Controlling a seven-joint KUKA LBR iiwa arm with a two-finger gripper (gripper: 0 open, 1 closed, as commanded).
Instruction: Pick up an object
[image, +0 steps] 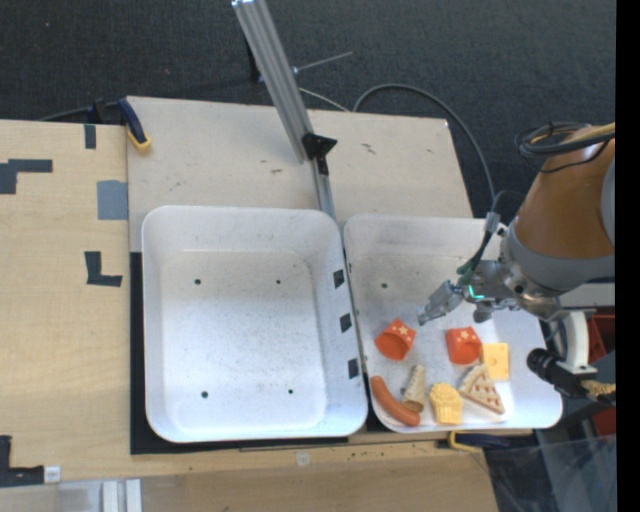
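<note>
My gripper (458, 311) hangs over the right bin (400, 250), just above its cluster of toy food. Its fingers stand apart, open, with nothing between them. Directly below it lies a red piece (462, 345). An orange-red piece (396, 340) lies to the left of that, and a yellow block (495, 360) to its right. Along the bin's near edge lie a hot dog (396, 400), a small cone (414, 382), a yellow corn piece (445, 403) and a pizza slice (483, 391).
The left bin (240, 320) stands beside the right one, the two sharing a raised rim (343, 310). A metal pole (285, 85) slants in from the top toward the bins' far edge. A cable (440, 105) loops behind the right bin.
</note>
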